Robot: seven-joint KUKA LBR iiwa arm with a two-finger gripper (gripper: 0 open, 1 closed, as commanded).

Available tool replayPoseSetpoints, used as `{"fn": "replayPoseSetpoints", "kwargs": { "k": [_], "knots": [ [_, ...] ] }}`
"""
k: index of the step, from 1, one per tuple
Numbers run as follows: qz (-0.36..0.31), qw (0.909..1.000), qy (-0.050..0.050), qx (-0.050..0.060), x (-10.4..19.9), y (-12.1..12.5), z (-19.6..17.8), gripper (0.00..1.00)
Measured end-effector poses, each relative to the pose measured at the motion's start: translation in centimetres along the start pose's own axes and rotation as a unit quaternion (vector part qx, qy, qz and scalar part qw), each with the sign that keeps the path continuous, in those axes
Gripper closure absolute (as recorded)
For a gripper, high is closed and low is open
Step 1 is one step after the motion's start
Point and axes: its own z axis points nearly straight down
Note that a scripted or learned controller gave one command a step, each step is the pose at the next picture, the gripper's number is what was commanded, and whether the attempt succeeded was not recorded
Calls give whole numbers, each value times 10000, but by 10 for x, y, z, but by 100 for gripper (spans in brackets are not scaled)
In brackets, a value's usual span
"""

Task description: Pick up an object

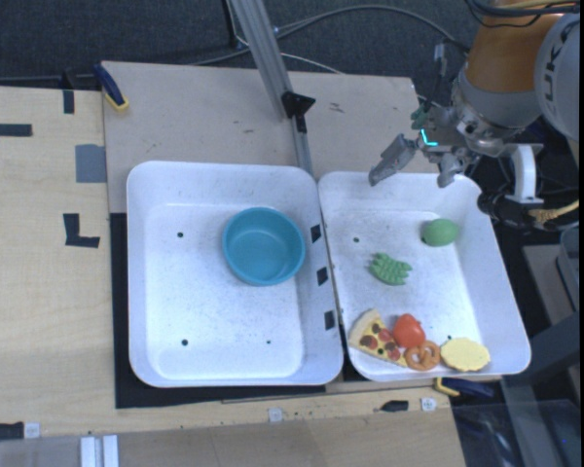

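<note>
Your gripper (420, 161) hangs with its two fingers spread apart and nothing between them, over the twelve o'clock rim of the right bin (501, 290). The nearest thing to take is the green lump (440, 232), lying alone toward five o'clock from the fingers, near the bin's three o'clock wall. It looks small, rounded and smooth, a dull pale green, so I'd judge it apt to roll or squirt out if pinched off-centre. Bring the fingers straight over its middle, keep them wide until they straddle it, and mind that wall on the way down. The leafy green piece (390, 269) sits toward seven o'clock of the lump, well apart; the pizza slice (374, 340) and its neighbours crowd the six o'clock edge. A blue bowl (263, 246) rests in the left bin (156, 261).
</note>
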Motion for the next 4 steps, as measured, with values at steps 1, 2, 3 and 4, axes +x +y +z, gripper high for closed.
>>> {"fn": "replayPoseSetpoints", "kwargs": {
  "k": [1,2,3,4],
  "knots": [
    [-1,10000,0,-18,0,0,-2,0],
    [-1,10000,1,7,8,-4,57,0],
    [2,10000,1,9,-1,-9,114,0],
    [-3,10000,2,10,3,-6,176,0]
  ]
}}
